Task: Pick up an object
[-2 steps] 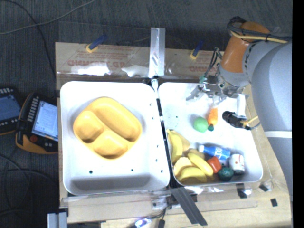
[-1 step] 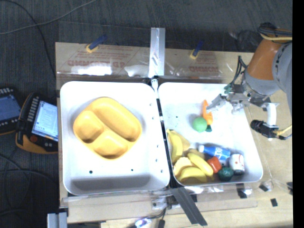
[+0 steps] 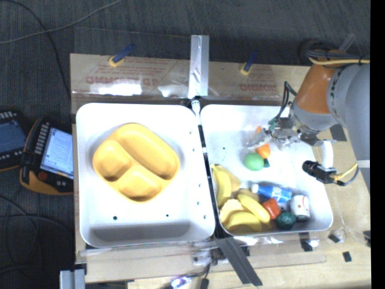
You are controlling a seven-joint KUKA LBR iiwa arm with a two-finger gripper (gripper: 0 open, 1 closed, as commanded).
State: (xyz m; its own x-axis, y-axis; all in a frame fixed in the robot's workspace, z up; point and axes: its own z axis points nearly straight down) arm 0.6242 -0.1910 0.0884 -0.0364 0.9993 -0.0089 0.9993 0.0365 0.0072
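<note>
The grey arm's 2-finger gripper point(image 3: 269, 138) is seen right of centre, lowered over a small orange carrot-shaped toy point(image 3: 263, 151) just above a green ball point(image 3: 254, 161) in the right white bin point(image 3: 231, 118). Its opening cannot be told. Yellow plastic bananas point(image 3: 239, 206) are heaped at lower right

Two bins sit side by side on the bench: the left bin point(image 3: 84, 179) contains a large sectioned tray point(image 3: 136, 160) near its centre. The right bin point(image 3: 228, 122) holds bananas point(image 3: 237, 206), a bottle point(image 3: 272, 192) and a can point(image 3: 299, 206) along its near edge, with a lime point(image 3: 254, 161) behind them.
</note>
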